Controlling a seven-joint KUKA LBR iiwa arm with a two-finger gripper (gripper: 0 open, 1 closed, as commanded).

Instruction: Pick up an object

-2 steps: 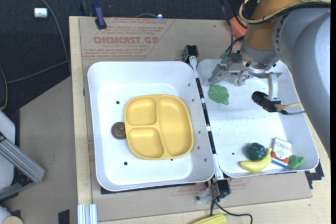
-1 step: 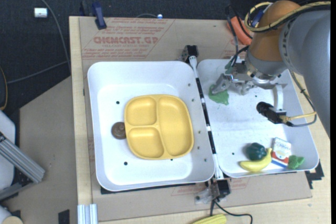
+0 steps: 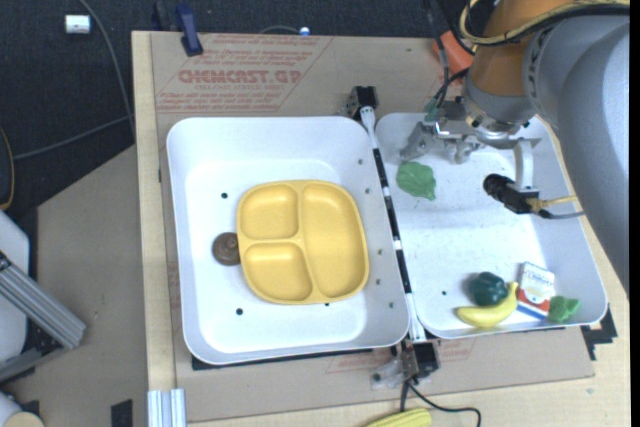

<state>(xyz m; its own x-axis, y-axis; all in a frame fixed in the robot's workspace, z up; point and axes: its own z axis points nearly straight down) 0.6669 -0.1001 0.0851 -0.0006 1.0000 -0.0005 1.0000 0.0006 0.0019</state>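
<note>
Gripper [image 3: 440, 150]: low over the far end of the right bin [image 3: 560, 250], near its far left corner; whether it is open or closed cannot be told, and nothing is seen held in it. Green leaf-like piece [image 3: 417, 180]: lying flat on the bin floor just beside the gripper on its near side, close to the wall shared with the left bin [image 3: 190, 215]; outline near round, so no clear long axis. Open floor: the middle of the right bin, between this piece and the near-end cluster, is bare. Near-end cluster, well apart from the gripper: dark green rounded item [image 3: 488, 287]; yellow banana [image 3: 487, 314] touching it on its near side, long axis running roughly left to right along the near wall, right tip curving up; small white carton with red and blue print [image 3: 535, 287] just right of the banana's tip; small green item [image 3: 564, 308] beside the carton, close to the bin's near right corner. Left bin: yellow divided plate [image 3: 300, 242] at centre with clear floor on all sides; brown disc [image 3: 227, 248] touching its left edge.
</note>
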